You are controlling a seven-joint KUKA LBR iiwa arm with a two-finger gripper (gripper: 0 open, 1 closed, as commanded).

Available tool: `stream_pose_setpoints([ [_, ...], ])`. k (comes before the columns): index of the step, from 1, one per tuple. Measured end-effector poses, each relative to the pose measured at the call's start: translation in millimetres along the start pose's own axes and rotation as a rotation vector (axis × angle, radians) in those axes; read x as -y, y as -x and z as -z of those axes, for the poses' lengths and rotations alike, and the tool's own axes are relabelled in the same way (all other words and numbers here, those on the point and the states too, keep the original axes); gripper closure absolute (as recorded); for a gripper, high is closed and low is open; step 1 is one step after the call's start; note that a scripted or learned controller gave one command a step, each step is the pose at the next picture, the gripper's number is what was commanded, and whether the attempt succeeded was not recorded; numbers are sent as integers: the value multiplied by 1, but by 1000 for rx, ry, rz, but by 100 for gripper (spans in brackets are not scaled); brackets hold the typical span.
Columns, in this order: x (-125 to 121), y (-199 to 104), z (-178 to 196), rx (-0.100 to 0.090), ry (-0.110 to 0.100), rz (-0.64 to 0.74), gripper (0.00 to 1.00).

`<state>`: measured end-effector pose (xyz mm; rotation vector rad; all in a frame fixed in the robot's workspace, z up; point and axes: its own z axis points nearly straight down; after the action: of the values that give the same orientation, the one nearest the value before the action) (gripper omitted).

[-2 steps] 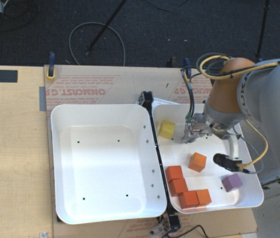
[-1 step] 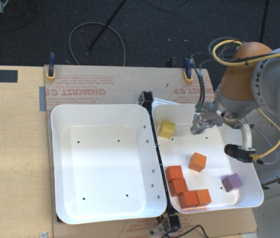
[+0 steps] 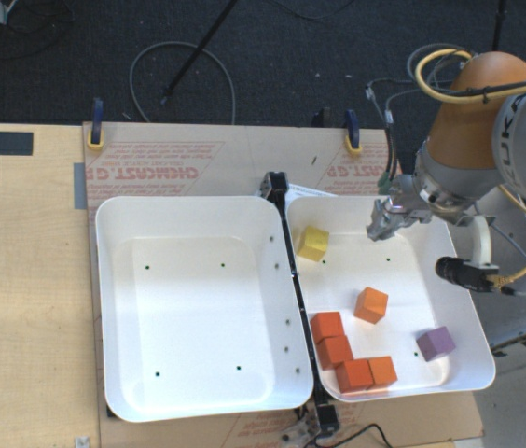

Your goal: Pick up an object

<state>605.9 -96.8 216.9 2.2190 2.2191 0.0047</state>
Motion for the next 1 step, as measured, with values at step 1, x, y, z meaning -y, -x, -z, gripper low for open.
stream_pose_setpoints([
  [1,-1,1,52,0,-1,-1,100],
])
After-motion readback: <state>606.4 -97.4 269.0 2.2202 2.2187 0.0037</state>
